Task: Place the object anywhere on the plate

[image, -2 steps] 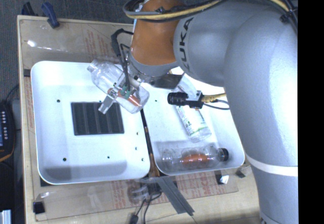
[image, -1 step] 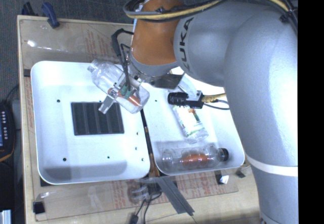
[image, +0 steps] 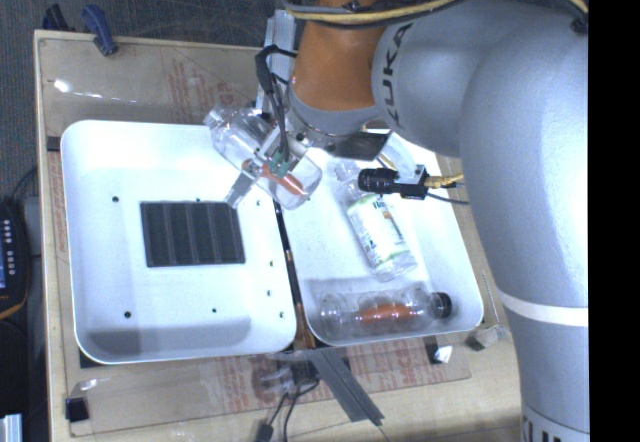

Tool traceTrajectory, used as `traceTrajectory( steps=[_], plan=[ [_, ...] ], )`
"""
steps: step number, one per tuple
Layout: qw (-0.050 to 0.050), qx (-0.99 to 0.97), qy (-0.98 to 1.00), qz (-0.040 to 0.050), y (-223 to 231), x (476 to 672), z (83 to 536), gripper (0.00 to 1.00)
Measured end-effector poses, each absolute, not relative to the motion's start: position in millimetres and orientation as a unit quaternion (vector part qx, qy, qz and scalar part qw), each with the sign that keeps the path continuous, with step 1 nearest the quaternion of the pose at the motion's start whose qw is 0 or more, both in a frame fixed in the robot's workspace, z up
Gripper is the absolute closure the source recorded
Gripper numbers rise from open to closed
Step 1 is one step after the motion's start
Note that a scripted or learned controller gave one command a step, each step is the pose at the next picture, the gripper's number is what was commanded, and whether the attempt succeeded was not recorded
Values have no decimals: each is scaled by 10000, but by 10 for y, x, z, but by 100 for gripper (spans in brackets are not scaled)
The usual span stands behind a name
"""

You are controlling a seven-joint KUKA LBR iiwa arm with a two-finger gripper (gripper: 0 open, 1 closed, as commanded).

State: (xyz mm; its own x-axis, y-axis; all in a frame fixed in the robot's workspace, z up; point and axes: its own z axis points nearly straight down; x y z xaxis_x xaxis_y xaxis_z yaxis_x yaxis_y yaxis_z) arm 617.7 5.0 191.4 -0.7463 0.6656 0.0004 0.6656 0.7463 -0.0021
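Here the gripper [image: 262, 162] hovers just beside the plate [image: 192, 233].

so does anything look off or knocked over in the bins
Both clear bottles in the right bin lie on their sides: one slantwise mid-bin, one along the near wall. The dark ridged plate sits flat in the left bin.

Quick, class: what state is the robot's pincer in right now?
Pincer: cannot be told; it sits over the seam between the two bins.

Dark ribbed plate [image: 192, 233] in left bin [image: 90, 160], two bottles [image: 380, 235] in right bin [image: 462, 275], pincer [image: 262, 168] between
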Motion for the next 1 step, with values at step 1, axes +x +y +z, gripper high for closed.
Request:
traceTrajectory(
  steps=[1],
  plan=[
    [26, -2245, -9745, 11, 211, 6089, 1905, 0]
  ],
)
